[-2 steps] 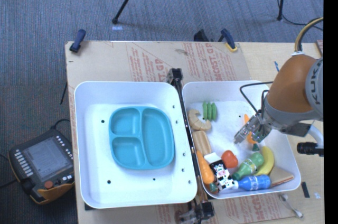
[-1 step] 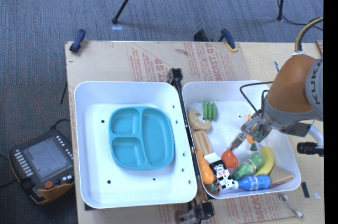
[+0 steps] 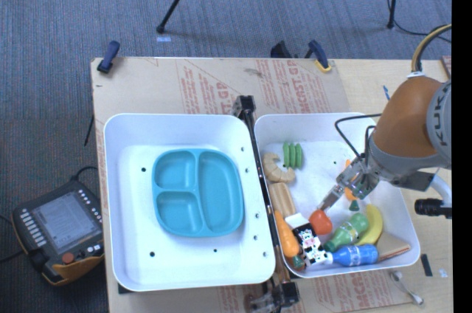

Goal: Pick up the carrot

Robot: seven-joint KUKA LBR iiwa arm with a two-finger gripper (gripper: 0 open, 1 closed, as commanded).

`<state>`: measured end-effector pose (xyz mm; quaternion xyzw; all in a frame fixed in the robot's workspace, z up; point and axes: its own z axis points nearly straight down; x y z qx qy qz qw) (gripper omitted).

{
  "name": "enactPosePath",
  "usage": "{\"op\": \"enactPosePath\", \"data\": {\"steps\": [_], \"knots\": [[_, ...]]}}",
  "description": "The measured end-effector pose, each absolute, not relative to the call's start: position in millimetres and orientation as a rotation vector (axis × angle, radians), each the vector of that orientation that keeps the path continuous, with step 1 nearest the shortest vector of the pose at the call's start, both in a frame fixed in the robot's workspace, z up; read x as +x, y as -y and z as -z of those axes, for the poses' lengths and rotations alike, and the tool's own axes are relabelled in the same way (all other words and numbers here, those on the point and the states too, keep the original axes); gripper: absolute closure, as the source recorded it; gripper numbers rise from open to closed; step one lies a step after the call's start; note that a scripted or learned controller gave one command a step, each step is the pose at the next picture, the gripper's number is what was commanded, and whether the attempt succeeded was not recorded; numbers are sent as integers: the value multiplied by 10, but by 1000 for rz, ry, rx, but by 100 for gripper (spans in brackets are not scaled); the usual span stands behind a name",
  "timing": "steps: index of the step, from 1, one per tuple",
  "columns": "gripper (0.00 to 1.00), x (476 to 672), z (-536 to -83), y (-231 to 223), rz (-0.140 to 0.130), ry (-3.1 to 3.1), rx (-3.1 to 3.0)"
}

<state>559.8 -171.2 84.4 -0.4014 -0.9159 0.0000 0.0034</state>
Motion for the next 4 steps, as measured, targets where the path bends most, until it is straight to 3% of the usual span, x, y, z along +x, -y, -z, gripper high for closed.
{"op": "enactPosePath", "data": {"steps": [4], "knots": [[0,5598,-844,1712,0,2871,-1258]]}}
